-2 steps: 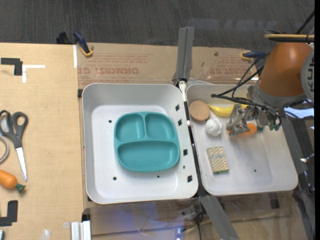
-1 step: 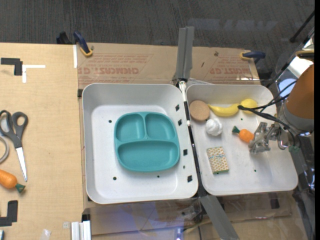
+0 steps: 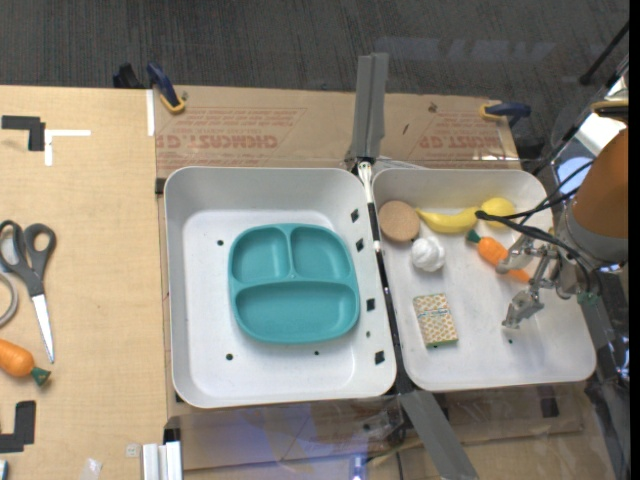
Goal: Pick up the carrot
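Note:
A small orange carrot (image 3: 491, 250) with a green tip lies in the right bin (image 3: 560, 363), near its far right side, just below the banana (image 3: 455, 218). My gripper (image 3: 516, 286) reaches in from the right and hovers low at the carrot's right end. Its fingers stand open, one fingertip (image 3: 515, 260) by the carrot and the other lower down over bare bin floor. A sliver of orange shows between them; I cannot tell whether they touch the carrot. A second carrot (image 3: 16, 358) lies on the wooden bench at the far left.
The right bin also holds a brown round cookie (image 3: 399, 221), a white lump (image 3: 428, 255) and a patterned block (image 3: 435, 320). A teal divided plate (image 3: 294, 283) sits in the left bin (image 3: 190, 298). Scissors (image 3: 30, 268) lie on the left bench.

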Tool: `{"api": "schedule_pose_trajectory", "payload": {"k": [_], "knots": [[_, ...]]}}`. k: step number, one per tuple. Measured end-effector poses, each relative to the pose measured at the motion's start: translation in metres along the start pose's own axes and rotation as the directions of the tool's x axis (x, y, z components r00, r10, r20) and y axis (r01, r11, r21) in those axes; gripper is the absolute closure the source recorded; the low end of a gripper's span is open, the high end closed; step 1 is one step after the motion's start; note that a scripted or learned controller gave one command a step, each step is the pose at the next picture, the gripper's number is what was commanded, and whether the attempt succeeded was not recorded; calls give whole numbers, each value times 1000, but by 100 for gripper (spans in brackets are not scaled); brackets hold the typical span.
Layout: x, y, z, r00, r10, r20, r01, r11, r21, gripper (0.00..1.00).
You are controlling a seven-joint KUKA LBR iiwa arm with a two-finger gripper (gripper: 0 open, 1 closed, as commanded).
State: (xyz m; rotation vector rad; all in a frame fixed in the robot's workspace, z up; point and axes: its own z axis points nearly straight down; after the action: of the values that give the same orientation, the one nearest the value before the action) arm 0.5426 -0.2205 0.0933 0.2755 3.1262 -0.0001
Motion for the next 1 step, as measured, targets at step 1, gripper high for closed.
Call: {"api": "schedule_pose_trajectory", "payload": {"k": [1], "knots": [[-39, 23, -1, 999, -51, 4, 51, 999, 1, 0]]}}
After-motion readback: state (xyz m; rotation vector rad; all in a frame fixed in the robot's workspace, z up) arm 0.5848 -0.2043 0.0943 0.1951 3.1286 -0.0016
